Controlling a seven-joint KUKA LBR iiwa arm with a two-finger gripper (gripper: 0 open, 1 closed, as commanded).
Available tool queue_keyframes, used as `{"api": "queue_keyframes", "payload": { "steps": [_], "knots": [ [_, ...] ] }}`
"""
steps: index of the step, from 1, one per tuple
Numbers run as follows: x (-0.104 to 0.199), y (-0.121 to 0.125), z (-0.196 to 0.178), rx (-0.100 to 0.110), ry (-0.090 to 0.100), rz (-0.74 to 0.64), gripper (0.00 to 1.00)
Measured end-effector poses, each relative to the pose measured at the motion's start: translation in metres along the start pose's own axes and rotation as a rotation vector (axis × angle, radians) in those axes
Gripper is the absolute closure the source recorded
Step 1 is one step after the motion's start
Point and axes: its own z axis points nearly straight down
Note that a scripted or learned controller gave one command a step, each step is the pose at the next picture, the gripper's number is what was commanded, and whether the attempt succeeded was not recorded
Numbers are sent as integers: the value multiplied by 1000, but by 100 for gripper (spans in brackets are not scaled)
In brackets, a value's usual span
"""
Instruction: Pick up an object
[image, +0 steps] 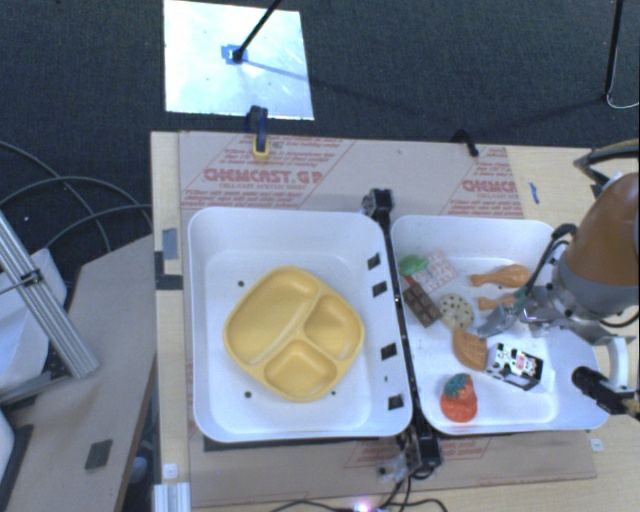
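Orange-red toy (459, 397), green-topped, right bin (570, 410) front | hand (497, 322) low nearby, grip possibly empty, cannot tell

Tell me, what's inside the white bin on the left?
Inside the left bin lies one yellow tray with three compartments, and each compartment looks bare. Whatever might sit under the tray is covered, so I cannot tell.

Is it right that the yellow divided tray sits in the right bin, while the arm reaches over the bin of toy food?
Not quite. The camera view shows the yellow divided tray in the left bin. The arm does reach over the right bin, which holds the toy food.
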Motion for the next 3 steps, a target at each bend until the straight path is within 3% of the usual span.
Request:
{"api": "queue_keyframes", "payload": {
  "steps": [1, 2, 3],
  "knots": [
    [67, -22, 36, -11, -1, -8, 0],
    [63, -20, 23, -18, -5, -3, 100],
    [141, 30, -72, -28, -2, -13, 100]
  ]
}}
